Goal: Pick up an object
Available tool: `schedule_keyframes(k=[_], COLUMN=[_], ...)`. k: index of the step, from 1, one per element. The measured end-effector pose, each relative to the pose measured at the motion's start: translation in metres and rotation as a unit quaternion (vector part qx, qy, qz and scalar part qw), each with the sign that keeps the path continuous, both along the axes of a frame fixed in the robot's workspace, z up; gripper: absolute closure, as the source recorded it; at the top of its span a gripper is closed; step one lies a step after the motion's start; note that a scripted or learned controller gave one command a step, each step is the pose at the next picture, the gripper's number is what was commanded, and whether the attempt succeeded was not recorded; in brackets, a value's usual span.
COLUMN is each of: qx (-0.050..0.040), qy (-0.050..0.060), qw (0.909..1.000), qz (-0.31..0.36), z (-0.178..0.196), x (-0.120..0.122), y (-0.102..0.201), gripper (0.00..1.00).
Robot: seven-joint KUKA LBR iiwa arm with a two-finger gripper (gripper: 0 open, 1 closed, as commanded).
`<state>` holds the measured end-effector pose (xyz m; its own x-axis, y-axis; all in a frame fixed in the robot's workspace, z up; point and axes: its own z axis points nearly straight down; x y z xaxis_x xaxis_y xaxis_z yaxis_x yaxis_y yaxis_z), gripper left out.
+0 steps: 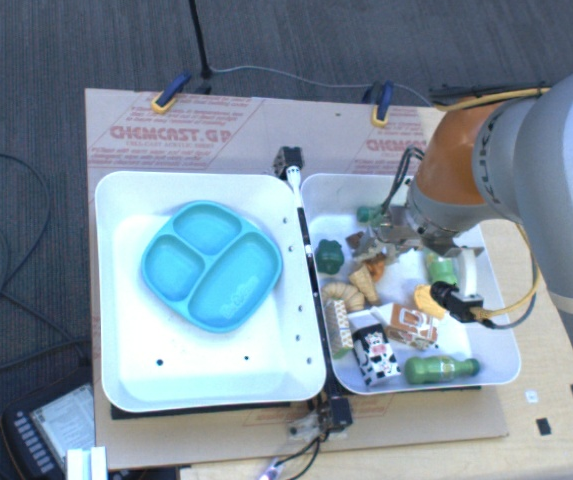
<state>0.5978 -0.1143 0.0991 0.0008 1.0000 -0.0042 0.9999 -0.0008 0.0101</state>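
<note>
My gripper (380, 245) is down in the right bin (501, 353), over its upper middle, among the toys. Beneath and beside it lie a brown-and-tan piece (370, 265), a cone-shaped piece (366, 285) and a croissant (344, 293). A dark green toy (328, 256) sits to its left by the bin wall, and a small teal piece (368, 213) lies just behind it. The wrist hides whatever lies directly under it.
Further toys fill the right bin: a green bottle (442, 369), a cow-patterned box (374, 356), an orange-and-white packet (412, 324), a yellow piece (430, 299) and a light green piece (442, 268). The left bin (131, 368) holds a blue divided plate (212, 265).
</note>
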Motion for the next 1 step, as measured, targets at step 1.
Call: schedule_keyframes(k=[1], qx=[0.0020], qy=[0.004], qw=[1.0000], qz=[0.001], z=[0.0978], x=[-0.0018], y=[0.0548], gripper=[1.00])
